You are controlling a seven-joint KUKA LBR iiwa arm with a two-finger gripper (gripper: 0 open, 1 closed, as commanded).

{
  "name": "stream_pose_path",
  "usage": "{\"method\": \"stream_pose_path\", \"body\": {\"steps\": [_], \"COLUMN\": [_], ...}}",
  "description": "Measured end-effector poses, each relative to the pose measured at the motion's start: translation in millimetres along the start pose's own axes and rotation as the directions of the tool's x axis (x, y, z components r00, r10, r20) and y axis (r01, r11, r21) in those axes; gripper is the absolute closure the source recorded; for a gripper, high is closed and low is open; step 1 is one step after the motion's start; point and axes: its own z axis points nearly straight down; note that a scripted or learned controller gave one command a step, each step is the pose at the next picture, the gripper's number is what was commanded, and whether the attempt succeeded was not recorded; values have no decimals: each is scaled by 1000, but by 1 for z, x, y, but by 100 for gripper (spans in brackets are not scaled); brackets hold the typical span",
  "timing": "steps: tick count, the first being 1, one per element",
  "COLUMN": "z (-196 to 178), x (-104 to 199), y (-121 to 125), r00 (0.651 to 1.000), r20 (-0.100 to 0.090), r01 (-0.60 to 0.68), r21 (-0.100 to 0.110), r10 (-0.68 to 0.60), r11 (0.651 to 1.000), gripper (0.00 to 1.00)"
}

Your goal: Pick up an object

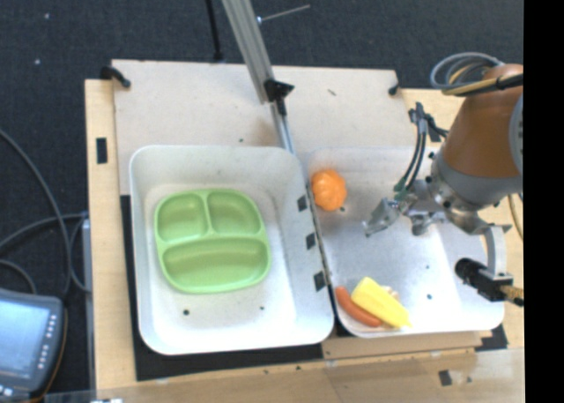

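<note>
Nearest the lens, at the front edge of the right bin [458,326], a yellow wedge-shaped object [381,302] lies tilted, touching an orange carrot-like piece [353,308] that lies just beside it along the bin's front-left corner. Farther back in the same bin, close to the wall shared with the other bin, sits a round orange fruit [329,190], alone and well apart from the yellow and carrot pair. Left bin [220,331] carries a green divided tray [212,240] with three compartments, two small ones toward the back and one long one toward the front; nothing visible lies in any of them. Both bins rest side by side on the pale counter [194,106], which has a dark mat showing under its front edge. Arm enters from the right, orange band [485,132] above a grey wrist, over the right bin. Gripper [383,219] reaches leftward over the middle of the right bin floor, between the orange fruit and the yellow object but touching neither; whether its opening is wide or closed I cannot tell at this angle, and nothing is seen in its grasp. A slanted metal pole [247,26] rises from the back of the counter near the seam of the two bins. At the lower left corner, off the counter, a grey device with a screen [26,339] sits amid dark cables.
</note>
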Motion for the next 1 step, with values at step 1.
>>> {"method": "stream_pose_path", "body": {"steps": [1], "z": [40], "x": [13], "y": [-17], "r00": [1000], "r20": [0], "r01": [4], "r21": [6], "r10": [-4], "r11": [1000], "gripper": [0]}}
